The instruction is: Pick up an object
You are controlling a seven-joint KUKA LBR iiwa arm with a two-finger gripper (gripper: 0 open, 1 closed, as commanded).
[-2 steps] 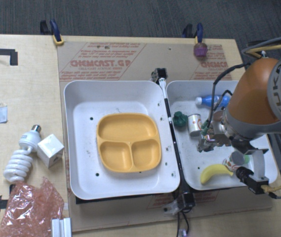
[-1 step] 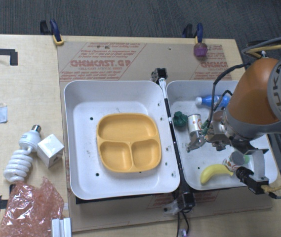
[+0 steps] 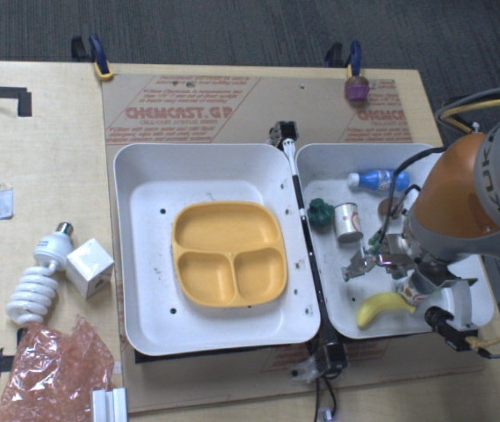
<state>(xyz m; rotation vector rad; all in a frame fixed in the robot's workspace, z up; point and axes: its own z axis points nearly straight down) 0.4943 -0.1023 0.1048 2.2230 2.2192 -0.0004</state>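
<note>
The right bin (image 3: 333,167) holds a yellow banana (image 3: 381,307) near its front edge. It also holds a small silver can (image 3: 348,221), a dark green object (image 3: 320,212) and a blue bottle (image 3: 371,180) at the back. My gripper (image 3: 361,264) hangs low in the middle of this bin, just above and left of the banana and below the can. The grey arm with its orange band (image 3: 460,192) covers the bin's right side. A brown object (image 3: 389,207) peeks out beside the arm.
In the left bin (image 3: 140,236) lies a yellow divided plate (image 3: 229,253). On the bench to the left are a spiral light bulb (image 3: 37,281), a white cube (image 3: 90,267) and a crinkled plastic bag (image 3: 52,372). A purple object (image 3: 357,88) sits behind the bins.
</note>
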